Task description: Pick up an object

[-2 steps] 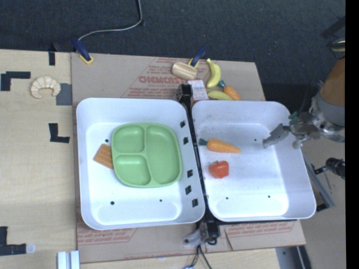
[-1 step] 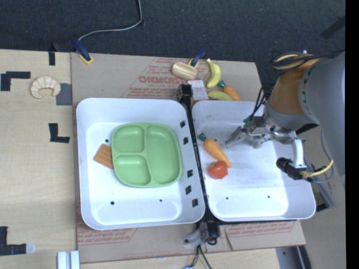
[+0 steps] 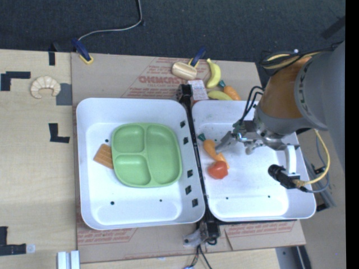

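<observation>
In the right bin (image 3: 252, 203) lie an orange carrot (image 3: 211, 149) and a red tomato (image 3: 219, 170), close together near the bin's left wall. My gripper (image 3: 233, 139) hangs over the right bin just right of the carrot, with the grey arm and its orange band behind it. One dark finger (image 3: 223, 143) points toward the carrot; nothing shows between the fingers. The left bin (image 3: 90, 150) holds a green divided plate (image 3: 147, 154) with a brown cracker-like piece (image 3: 104, 156) tucked at its left edge.
Behind the bins on the cardboard lie a bread roll (image 3: 184, 69), two bananas (image 3: 215, 78), another carrot (image 3: 229, 90) and a small packet (image 3: 197, 88). A croissant (image 3: 45, 86) rests on the bench at far left. Cables hang at the arm's right side.
</observation>
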You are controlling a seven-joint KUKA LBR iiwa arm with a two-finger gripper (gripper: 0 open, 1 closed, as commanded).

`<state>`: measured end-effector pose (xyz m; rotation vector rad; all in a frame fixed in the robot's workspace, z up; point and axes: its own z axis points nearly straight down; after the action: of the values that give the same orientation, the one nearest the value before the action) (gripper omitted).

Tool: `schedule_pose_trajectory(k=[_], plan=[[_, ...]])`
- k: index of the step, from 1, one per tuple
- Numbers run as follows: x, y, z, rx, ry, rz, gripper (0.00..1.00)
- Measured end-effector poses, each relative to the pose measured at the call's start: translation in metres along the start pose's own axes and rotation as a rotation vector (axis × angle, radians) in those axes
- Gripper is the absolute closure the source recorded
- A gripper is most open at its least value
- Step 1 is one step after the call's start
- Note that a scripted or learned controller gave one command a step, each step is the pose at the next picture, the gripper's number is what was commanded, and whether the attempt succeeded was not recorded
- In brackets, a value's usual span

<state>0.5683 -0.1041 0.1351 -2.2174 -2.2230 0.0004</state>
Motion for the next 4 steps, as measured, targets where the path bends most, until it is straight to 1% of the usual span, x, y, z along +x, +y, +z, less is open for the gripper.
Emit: schedule_pose_trajectory(k=[1, 2, 3, 4], plan=[[0.005, -0.018, 0.049, -0.004, -0.002, 0.002, 0.0], [-0.004, 0.101, 0.049, -0.005, -0.003, 0.0, 0.0], [0.01, 0.081, 0.049, -0.003, -0.003, 0.001, 0.0], [0.005, 0.076, 0.049, -0.004, -0.003, 0.0, 0.0]])
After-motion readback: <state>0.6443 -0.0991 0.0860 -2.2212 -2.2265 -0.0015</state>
